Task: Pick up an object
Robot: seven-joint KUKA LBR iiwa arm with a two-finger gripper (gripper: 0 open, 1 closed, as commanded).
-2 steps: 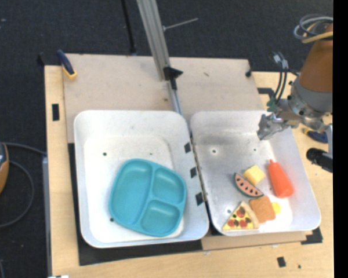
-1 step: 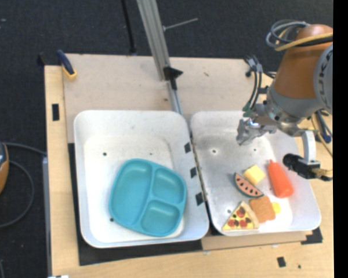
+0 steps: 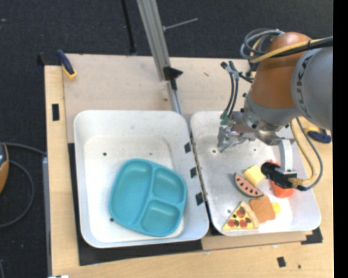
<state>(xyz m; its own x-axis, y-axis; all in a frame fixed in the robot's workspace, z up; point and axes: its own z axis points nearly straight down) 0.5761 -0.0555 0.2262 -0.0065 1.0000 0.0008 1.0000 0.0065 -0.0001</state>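
My gripper (image 3: pixel 226 139) hangs over the upper left part of the right bin (image 3: pixel 217 178), above bare floor, with nothing seen in it. Toy foods lie in the bin's lower right, apart from the gripper: a watermelon slice (image 3: pixel 244 185), a yellow block (image 3: pixel 254 172), a red-orange piece (image 3: pixel 283 190), a brown toast-like piece (image 3: pixel 262 208) and a pizza slice (image 3: pixel 240 218). The grey arm with its orange band (image 3: pixel 278 74) reaches in from the right and covers the bin's upper right corner.
In the left bin (image 3: pixel 93 132) lies a teal divided plate (image 3: pixel 148 197). A slanted metal post (image 3: pixel 156 39) stands behind the bins. A blue and yellow clamp (image 3: pixel 65 63) sits at the bench's far left corner.
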